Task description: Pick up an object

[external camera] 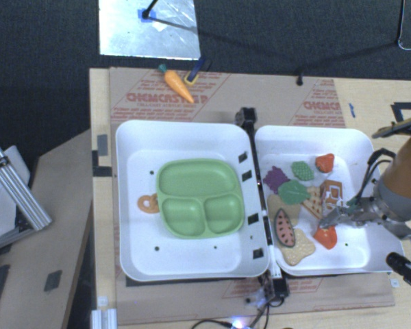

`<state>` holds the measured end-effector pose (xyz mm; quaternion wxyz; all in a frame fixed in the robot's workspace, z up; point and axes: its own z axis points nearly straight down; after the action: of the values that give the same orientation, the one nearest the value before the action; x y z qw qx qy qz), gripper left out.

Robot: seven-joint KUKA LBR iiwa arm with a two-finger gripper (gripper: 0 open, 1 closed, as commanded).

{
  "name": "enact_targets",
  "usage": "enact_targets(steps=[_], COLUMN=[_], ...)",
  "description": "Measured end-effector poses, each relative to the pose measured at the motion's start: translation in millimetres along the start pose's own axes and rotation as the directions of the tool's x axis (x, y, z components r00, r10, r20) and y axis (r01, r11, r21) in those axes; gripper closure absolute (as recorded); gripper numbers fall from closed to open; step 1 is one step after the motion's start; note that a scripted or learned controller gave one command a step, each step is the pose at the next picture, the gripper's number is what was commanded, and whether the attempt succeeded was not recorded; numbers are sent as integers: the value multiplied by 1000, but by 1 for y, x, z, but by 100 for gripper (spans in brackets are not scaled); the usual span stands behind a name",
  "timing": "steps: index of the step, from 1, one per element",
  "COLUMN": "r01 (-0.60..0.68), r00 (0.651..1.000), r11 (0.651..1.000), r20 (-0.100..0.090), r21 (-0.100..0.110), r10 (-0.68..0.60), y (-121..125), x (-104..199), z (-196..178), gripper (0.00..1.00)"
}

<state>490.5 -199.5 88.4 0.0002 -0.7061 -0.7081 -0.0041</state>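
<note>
The right bin (pixel 356 142) holds several toy foods: a purple grape bunch (pixel 275 178), a green leaf (pixel 294 192), a smaller green piece (pixel 303 169), a red piece (pixel 325 162), a waffle (pixel 323 197), a watermelon slice (pixel 283 227), a beige cookie (pixel 299 249) and a red strawberry-like piece (pixel 326 236). My gripper (pixel 334 217) reaches in from the right, low over the waffle's lower edge and just above the red piece. I see nothing lifted by it.
In the left bin (pixel 133 149) lie a green divided plate (pixel 198 197) and a small orange pretzel (pixel 148 203). A toy carrot (pixel 178 86) rests on the cardboard behind the bins. Behind it lies a metal sheet (pixel 148 19).
</note>
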Motion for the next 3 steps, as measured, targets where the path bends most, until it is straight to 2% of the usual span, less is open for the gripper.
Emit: enact_targets(steps=[1, 2, 3], r01=[1, 2, 2], r00=[1000, 1000, 1000], r11=[1000, 1000, 1000], r20=[8, 9, 9], r21=[-15, -1, -3], r10=[0, -2, -2], y=[4, 4, 3], x=[-2, 7, 13], z=[-15, -73, -135], gripper=[100, 100, 100])
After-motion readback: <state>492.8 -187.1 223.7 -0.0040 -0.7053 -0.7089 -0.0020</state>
